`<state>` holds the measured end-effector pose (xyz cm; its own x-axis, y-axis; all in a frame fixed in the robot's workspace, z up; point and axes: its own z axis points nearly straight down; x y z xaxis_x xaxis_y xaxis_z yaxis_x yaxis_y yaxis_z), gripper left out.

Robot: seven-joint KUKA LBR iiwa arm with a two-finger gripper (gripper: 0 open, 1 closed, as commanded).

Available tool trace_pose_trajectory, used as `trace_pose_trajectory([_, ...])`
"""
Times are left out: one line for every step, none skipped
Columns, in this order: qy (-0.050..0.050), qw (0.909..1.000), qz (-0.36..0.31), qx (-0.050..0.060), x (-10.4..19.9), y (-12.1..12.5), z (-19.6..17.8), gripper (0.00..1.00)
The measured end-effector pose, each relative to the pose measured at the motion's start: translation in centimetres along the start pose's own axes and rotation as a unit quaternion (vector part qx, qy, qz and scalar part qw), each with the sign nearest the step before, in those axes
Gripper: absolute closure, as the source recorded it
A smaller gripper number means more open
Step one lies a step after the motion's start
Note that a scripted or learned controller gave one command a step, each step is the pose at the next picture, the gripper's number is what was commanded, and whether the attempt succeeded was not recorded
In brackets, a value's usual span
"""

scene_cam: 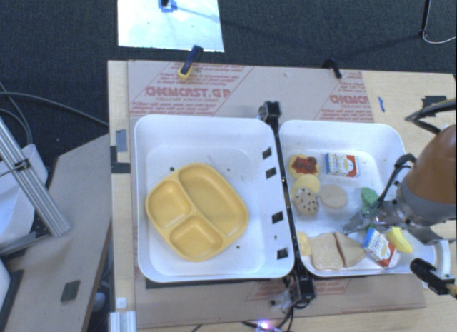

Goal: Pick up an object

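The right bin (335,127) holds several toy foods: a red piece (304,164), a small white carton (341,164), a chocolate-chip cookie (306,200), a beige disc (333,196), a green piece (368,197) and two bread slices (335,250). A second carton (380,246) and a yellow piece (400,240) lie at the bin's front right. My gripper (373,218) hangs low over the right side of this bin, between the green piece and the second carton. The orange band of the arm (435,173) is just behind it. Nothing is visibly held.
The left bin (207,127) contains a yellow divided tray (196,210). A black divider (282,180) runs between the bins. Cardboard lies under both bins. A metal frame (28,180) stands at the far left, off the bench.
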<state>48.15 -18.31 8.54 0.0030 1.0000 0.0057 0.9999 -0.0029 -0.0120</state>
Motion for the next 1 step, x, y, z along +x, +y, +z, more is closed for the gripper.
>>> trace_pose_trajectory([-0.003,1.0,-0.002,-0.008,-0.08,0.7,-1.41,1.0])
